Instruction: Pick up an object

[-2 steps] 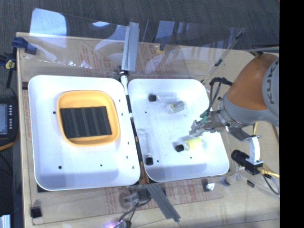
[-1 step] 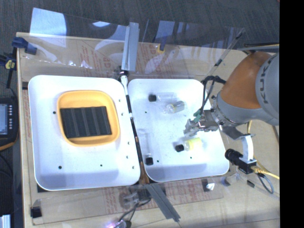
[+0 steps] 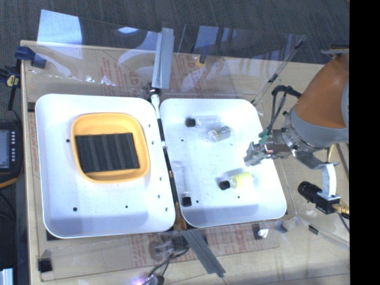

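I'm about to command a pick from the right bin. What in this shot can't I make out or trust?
- Two-finger gripper, camera view: too small and blurred to judge.
- Clear plastic bottle in the right white bin: see-through against white, outline vague.
- Small yellow bottle with black cap: glare blurs its edges.
- Grey arm with orange band: cut off by the frame's right side.

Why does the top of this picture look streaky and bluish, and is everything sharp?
In the camera view, pale blue reflections streak across a clear sheet behind the bins; both white bins are brightly lit, almost washed out, with soft shadows along their lower rims; the small items in the right bin, like the yellowish bottle, look soft and grainy; the gripper is blurry too.
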You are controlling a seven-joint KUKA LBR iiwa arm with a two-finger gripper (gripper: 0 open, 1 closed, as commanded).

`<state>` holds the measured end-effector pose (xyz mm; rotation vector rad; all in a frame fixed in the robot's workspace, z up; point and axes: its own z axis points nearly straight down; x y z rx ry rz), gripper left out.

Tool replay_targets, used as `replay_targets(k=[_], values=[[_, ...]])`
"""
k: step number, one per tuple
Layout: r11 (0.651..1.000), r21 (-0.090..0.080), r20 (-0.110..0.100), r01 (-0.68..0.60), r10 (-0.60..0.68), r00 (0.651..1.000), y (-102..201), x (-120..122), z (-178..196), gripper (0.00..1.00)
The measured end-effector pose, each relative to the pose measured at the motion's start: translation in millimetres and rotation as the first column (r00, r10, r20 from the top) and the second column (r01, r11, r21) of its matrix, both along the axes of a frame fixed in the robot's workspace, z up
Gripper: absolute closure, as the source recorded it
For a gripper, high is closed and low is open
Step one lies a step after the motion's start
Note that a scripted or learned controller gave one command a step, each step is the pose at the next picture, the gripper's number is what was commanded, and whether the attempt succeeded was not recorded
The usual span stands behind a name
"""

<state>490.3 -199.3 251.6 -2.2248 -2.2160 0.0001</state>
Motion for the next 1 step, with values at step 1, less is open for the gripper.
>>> replay_targets(k=[1], values=[[1.0, 0.001, -0.005, 0.018, -0.018, 1.0, -2.8, 19.4, -87.8, 1.0]])
